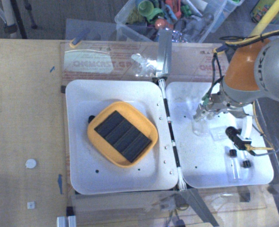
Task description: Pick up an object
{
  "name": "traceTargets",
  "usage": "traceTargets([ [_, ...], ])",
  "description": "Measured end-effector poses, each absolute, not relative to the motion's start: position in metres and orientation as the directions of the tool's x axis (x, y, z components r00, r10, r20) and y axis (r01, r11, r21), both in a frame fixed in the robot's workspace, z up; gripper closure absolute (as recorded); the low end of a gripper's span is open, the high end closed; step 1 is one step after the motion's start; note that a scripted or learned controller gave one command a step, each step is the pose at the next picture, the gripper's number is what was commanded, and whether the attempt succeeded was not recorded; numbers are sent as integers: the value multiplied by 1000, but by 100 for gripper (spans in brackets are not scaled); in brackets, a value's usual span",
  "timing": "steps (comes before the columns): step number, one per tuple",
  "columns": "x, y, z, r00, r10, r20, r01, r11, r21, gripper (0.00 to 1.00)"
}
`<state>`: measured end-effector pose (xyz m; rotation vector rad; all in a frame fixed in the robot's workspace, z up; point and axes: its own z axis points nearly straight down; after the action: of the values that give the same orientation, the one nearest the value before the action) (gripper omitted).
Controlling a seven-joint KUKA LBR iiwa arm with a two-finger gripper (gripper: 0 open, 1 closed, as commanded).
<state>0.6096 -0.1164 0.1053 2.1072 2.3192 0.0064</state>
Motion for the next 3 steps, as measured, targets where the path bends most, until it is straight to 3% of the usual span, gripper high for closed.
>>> traceTargets([
  [1,668,-74,224,-70,998,-2,998,70,3,100],
  [2,667,-3,242,-20,1000,-1,1000,20,4,100],
  [3,667,20,235,293,956,-1,956,-293,2,100],
])
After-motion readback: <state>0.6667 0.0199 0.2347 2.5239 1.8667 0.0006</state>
